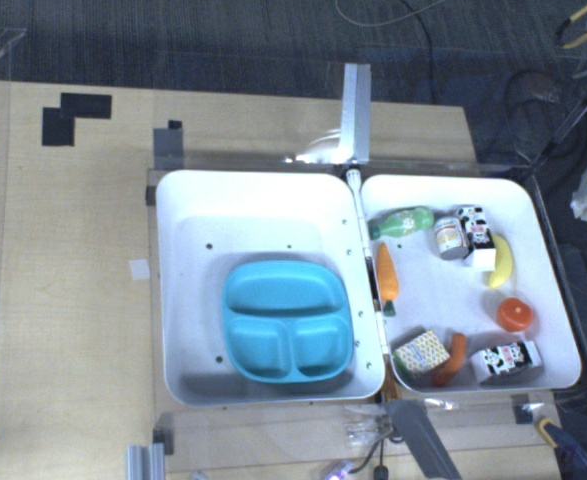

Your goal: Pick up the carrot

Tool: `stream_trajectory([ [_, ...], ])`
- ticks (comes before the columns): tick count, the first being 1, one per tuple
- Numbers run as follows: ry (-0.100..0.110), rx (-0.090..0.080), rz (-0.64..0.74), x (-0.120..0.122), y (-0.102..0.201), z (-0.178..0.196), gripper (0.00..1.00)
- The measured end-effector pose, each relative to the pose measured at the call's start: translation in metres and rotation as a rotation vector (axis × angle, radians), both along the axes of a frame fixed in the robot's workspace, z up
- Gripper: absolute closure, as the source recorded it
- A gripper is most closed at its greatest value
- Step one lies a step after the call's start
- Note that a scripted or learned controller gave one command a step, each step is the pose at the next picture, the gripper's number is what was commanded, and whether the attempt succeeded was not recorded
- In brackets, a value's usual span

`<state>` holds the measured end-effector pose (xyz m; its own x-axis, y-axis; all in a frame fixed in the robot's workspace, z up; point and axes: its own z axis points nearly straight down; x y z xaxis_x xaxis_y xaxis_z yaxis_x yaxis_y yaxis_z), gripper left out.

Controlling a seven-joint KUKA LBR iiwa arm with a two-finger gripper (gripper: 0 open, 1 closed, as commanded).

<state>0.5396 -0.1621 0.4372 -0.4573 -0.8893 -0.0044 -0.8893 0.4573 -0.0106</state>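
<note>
How the fingers stand I cannot tell. The carrot (385,273) lies lengthwise in the right bin (543,218), hard against its left wall, just below a green bag (401,222). It is probably a plastic toy: light, stiff and smooth, so it may slip. Best gripped across its thicker middle, though the wall crowds one side. The can (449,236) and carton (503,360) carry printing too small to read
</note>
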Motion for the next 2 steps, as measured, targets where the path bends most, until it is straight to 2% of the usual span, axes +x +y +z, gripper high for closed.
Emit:
stream_trajectory([
  [1,0.002,0.002,-0.051,0.040,0.003,-0.050,1.00],
  [2,0.001,0.003,-0.261,0.008,-0.022,-0.068,1.00],
])
